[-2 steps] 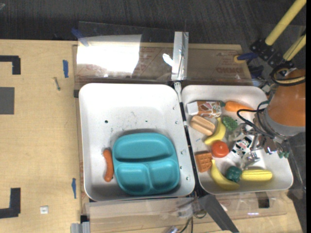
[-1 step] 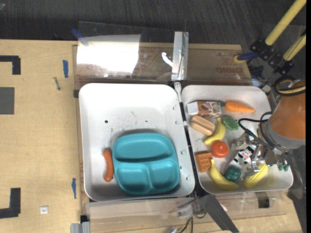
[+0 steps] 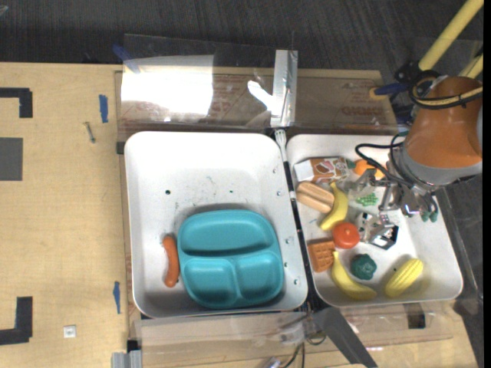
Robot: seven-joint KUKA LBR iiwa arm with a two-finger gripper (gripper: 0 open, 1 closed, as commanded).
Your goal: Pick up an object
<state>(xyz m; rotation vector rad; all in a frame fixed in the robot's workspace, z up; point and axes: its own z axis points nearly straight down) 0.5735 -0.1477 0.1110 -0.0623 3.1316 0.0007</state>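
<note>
The right bin (image 3: 449, 263) holds several toy foods. A tan hot-dog bun (image 3: 314, 196) lies at its left, with a small yellow banana (image 3: 336, 213) and a red tomato (image 3: 346, 235) beside it. Nearer the front are an orange waffle piece (image 3: 321, 254), a dark green lump (image 3: 363, 267), a second banana (image 3: 347, 281) and a yellow fruit (image 3: 404, 276). A printed packet (image 3: 328, 167) lies at the back. My gripper (image 3: 383, 219) hangs low over the middle of this bin, just right of the tomato, below the orange wrist band (image 3: 443, 133). Nothing visibly hangs from it.
The left bin (image 3: 153, 167) bears a teal divided plate (image 3: 229, 257) and an orange sausage-shaped toy (image 3: 170, 261) at the plate's left. A clear plastic sheet (image 3: 203, 90) lies behind the bins. A yellow pole (image 3: 454, 27) and cables stand at the back right.
</note>
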